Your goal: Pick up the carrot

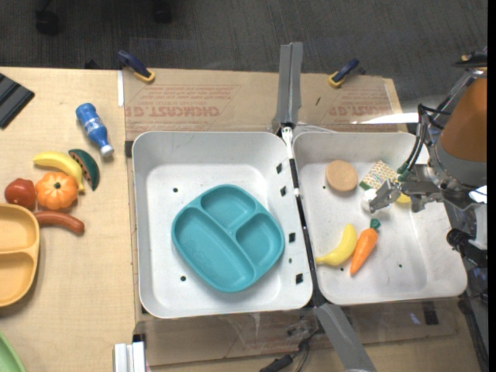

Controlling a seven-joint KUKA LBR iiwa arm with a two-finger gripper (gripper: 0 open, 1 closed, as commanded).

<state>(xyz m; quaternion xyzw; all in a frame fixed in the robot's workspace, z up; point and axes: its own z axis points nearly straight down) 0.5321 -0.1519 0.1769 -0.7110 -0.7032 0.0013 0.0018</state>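
1. surface (pixel 70 99) of pale wood carries everything; off to the left of the right bin, well apart, lie loose toy foods and a blue bottle (pixel 94 129).
2. right bin (pixel 434 285), the landmark here, sits beside the left bin (pixel 155 285), which holds a teal divided plate (pixel 227 237).
3. arm (pixel 465 130) reaches over the right bin's right wall, orange band above the wrist.
4. pincer (pixel 385 194) hangs over the right bin's upper middle, above a patterned packet (pixel 376 173); whether its fingers are apart or together i cannot tell, and nothing is seen between them.
5. banana (pixel 341 246) lies in the right bin's lower left part, near a tan round disc (pixel 341 175) up toward the back wall.
6. carrot (pixel 363 249) lies on the right bin's floor just beside the banana, touching or nearly so; its green top points up toward the pincer, its long axis slanting down-left. it sits just below and slightly left of the pincer, so the next move is probably a short drop toward the front wall, with fingers turned across that slant.
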